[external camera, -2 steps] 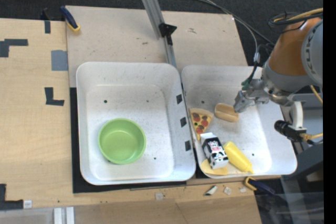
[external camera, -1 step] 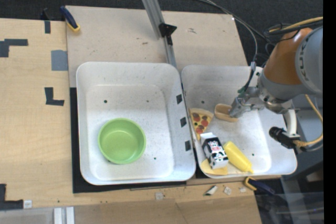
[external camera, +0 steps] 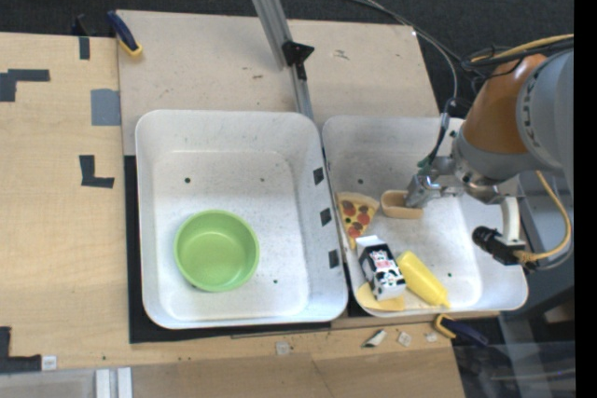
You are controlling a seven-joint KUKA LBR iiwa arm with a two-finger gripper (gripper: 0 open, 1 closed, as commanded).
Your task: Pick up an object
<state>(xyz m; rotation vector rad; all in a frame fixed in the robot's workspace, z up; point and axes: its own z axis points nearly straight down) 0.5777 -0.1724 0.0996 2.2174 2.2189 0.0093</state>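
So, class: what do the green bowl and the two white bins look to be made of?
Green bowl: probably plastic, going by its even bright colour and soft sheen. Left bin and right bin: likely moulded plastic, with rounded corners and matte, speckled white surfaces.

No text, label, brand or number can be read; the dark marks on the small white carton (external camera: 380, 265) stay illegible.

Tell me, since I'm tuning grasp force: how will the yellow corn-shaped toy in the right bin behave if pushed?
The yellow corn toy looks rounded and elongated, so it probably rolls sideways. It seems smooth plastic, likely light and slippery. The black-and-white carton beside it may block rolling that way.
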